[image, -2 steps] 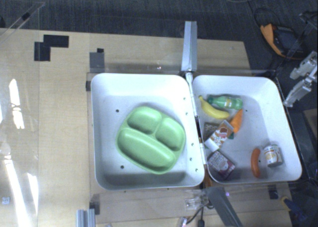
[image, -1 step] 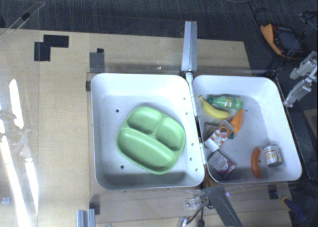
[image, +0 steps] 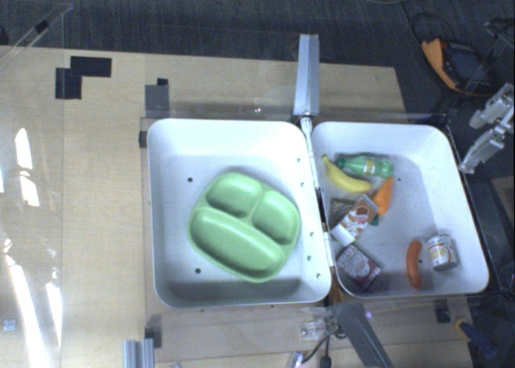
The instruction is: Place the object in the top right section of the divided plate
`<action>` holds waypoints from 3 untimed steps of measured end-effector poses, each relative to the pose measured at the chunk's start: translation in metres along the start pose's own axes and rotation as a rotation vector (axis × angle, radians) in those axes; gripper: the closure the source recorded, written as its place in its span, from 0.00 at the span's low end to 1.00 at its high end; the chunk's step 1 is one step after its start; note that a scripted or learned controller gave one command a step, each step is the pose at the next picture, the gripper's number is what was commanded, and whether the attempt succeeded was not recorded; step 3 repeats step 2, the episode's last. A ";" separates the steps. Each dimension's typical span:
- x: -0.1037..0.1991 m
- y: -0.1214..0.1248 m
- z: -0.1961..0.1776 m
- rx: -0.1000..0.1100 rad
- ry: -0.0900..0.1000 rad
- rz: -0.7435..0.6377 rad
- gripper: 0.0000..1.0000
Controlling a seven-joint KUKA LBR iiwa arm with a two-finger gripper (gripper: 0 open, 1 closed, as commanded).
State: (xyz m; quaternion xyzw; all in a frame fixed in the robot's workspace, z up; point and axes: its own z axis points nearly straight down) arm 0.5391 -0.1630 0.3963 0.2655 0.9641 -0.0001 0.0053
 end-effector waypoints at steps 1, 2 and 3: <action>-0.002 0.002 -0.012 -0.003 -0.009 -0.004 1.00; 0.050 -0.019 0.223 0.001 0.006 0.061 1.00; 0.050 -0.019 0.223 0.001 0.006 0.061 1.00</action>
